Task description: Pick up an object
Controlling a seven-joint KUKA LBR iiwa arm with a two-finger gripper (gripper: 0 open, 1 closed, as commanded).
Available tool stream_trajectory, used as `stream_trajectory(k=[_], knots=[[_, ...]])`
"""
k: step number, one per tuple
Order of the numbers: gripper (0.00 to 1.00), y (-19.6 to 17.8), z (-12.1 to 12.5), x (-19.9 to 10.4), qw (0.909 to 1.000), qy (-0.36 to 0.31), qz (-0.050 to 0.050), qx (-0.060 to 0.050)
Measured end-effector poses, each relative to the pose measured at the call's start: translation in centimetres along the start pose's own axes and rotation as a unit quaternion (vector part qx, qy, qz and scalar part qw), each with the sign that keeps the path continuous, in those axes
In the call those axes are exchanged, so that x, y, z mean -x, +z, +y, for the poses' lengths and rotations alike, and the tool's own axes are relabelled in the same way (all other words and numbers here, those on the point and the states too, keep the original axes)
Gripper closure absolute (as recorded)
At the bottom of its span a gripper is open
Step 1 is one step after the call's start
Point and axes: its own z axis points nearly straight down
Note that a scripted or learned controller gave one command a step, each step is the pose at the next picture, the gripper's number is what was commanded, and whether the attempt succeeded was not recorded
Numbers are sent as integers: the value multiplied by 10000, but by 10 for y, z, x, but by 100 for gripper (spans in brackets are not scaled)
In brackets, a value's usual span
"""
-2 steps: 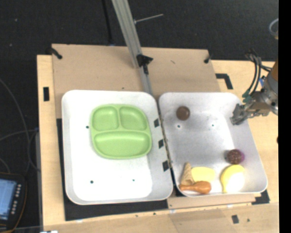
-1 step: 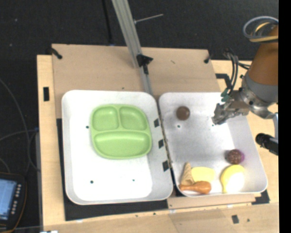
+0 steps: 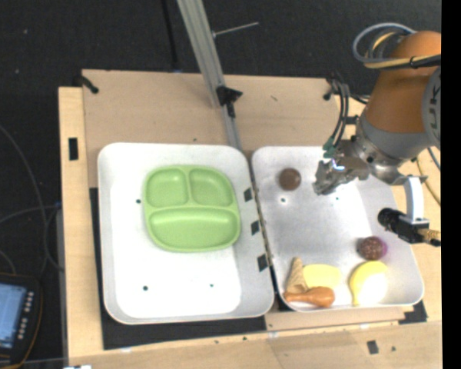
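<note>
Two-finger metal gripper [image 3: 327, 177] hovering near right white bin's [image 3: 323, 229] back edge, just beside small round brown ball [image 3: 290, 178]; jaw opening impossible to tell.

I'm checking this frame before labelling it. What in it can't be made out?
- Gripper, camera view: too small and blurred to tell if open or shut, or whether anything is held.
- Arm: cut off by the right edge.
- Pale yellow item in the right bin: partly covered by the orange piece; shape unclear.
- Dark round object: too blurred to identify.
</note>
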Motion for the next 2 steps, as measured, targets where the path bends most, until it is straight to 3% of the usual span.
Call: stream_trajectory(k=[1,2], knots=[[100,2,23,-59,10000,-9,1,3],[100,5,34,-100,10000,1,-2,0]])
